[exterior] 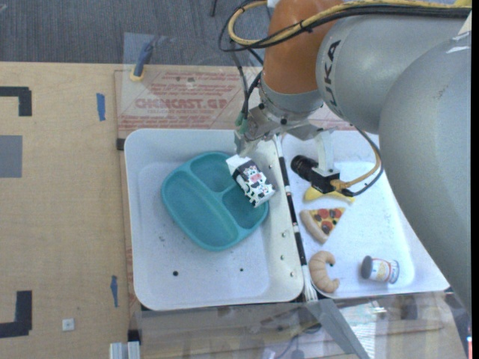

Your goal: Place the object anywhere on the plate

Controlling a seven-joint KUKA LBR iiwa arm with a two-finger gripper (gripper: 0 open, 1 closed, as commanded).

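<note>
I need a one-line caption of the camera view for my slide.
KUKA arm's gripper above a cow-patterned carton lying on the teal plate's right edge.

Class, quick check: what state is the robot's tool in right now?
Tool: whether it is open or closed cannot be told; it sits just above the small milk carton at the teal plate rim.

I can't make out the tool (251,137): the arm's orange wrist (299,43) covers most of it. The arm (419,103) runs off the right edge and hides the right bin's (374,223) far corner. The cow-patterned carton (253,182) covers part of the plate's (209,200) rim.
</note>
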